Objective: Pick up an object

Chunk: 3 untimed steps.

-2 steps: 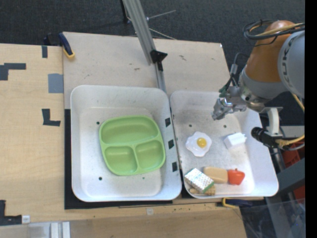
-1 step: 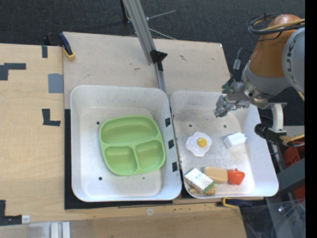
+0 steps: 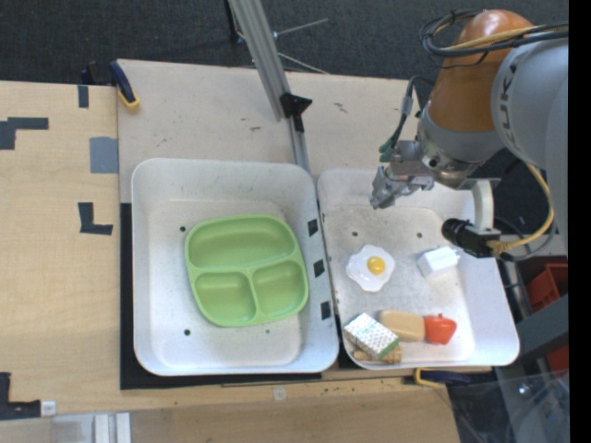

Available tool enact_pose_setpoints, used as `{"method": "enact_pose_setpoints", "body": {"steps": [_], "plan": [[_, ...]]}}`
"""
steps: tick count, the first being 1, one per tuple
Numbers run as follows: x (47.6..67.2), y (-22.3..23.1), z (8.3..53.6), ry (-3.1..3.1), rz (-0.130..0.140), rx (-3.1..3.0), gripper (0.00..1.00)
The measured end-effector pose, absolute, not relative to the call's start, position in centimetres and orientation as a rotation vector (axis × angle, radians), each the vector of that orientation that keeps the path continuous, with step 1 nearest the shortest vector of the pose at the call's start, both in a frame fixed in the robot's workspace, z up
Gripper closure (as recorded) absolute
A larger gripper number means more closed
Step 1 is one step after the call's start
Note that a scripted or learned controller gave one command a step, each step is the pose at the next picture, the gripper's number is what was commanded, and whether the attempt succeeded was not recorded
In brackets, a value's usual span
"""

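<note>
My gripper [image 3: 386,195] hangs over the far part of the right bin [image 3: 351,201], above bare bin floor. Nothing shows between its fingertips. A fried egg toy [image 3: 371,268] lies in the middle of that bin, well below the gripper in the view. A white block [image 3: 438,261] rests to the egg's right. Along the near edge sit a patterned green and white box [image 3: 372,336], a tan wedge [image 3: 403,325] and a red pepper toy [image 3: 441,329].
The left bin [image 3: 148,247] holds a green divided plate [image 3: 246,269]. A grey metal pole [image 3: 268,63] slants down to the divide between the bins. A black cable end [image 3: 462,233] juts over the right bin's right side.
</note>
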<state>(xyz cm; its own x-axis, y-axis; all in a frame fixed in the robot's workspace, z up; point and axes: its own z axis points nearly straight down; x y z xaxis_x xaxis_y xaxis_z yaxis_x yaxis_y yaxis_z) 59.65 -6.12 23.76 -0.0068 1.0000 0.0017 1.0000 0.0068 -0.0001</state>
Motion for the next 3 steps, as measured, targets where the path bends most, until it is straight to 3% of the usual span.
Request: {"method": "enact_pose_setpoints", "body": {"steps": [1, 3], "plan": [[60.0, -1.2, 22.8, -2.226, 0.002, -2.212, 1.00], [62.8, 8.9, 21.3, -2.228, 0.000, -2.213, 1.00]]}}
